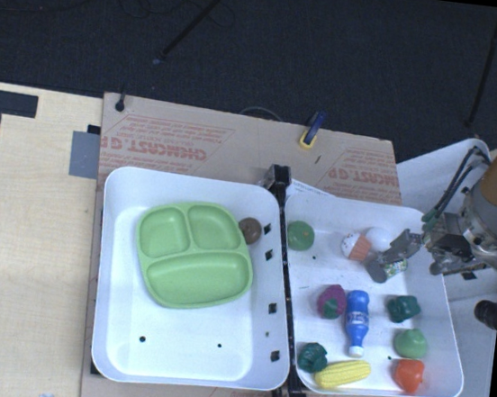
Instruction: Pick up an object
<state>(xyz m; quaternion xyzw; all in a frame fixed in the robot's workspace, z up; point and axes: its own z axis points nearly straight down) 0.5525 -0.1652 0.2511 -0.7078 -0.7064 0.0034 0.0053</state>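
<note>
Two white bins are seen side by side on a cardboard-covered surface (pixel 192 145). In the left bin (pixel 115 312) a green divided plate (pixel 194 254) is laid, with a small brown ball (pixel 250 230) at its upper right edge. The right bin (pixel 446 355) is scattered with toys: a green ball (pixel 300 236), a purple piece (pixel 332 301), a blue bottle (pixel 357 321), a yellow corn cob (pixel 343 373), a red piece (pixel 409 375) and a white-and-orange piece (pixel 362 245). The hand (pixel 389 260) is lowered over the bin's upper right part, just beside the white-and-orange piece. Whether it is parted or closed cannot be told, and nothing is seen gripped.
</note>
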